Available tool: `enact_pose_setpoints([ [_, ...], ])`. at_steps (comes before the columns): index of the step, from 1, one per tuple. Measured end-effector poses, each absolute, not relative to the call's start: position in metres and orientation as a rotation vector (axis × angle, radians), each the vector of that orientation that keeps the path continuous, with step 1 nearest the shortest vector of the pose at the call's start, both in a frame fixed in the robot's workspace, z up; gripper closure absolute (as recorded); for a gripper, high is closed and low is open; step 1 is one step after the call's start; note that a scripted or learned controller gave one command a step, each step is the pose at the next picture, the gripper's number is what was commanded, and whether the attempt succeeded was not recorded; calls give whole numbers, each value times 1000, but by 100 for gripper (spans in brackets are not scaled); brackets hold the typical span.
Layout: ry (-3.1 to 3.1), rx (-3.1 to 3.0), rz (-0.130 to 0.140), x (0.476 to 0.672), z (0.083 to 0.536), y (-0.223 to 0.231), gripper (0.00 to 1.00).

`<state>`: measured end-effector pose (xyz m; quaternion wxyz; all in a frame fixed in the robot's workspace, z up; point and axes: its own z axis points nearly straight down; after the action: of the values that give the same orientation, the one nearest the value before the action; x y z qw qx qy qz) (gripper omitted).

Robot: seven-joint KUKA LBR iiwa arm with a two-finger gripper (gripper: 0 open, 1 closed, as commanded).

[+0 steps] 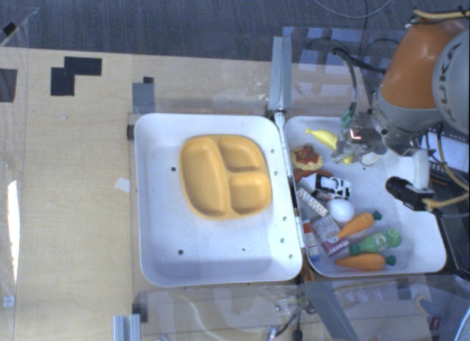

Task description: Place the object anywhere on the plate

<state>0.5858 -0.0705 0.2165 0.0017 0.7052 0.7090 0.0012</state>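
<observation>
Pale wood tabletop [73,185] sits under it all. I cannot tell if the gripper [355,154] is wide or closed. It hangs over the right bin [433,259], near the banana [322,137]. It should grab one toy snugly, lift it high, then cross to the yellow plate [224,174] in the left bin [158,244]. Grey carpet [183,1] lies behind.

Grey arm with orange band reaching in from right, end effector [354,148] lowered, wrist bent down
</observation>
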Motion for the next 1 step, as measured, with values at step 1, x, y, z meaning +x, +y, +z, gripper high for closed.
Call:
enact_pose_setpoints([
  [1,2700,1600,4,612,190,-10,100],
])
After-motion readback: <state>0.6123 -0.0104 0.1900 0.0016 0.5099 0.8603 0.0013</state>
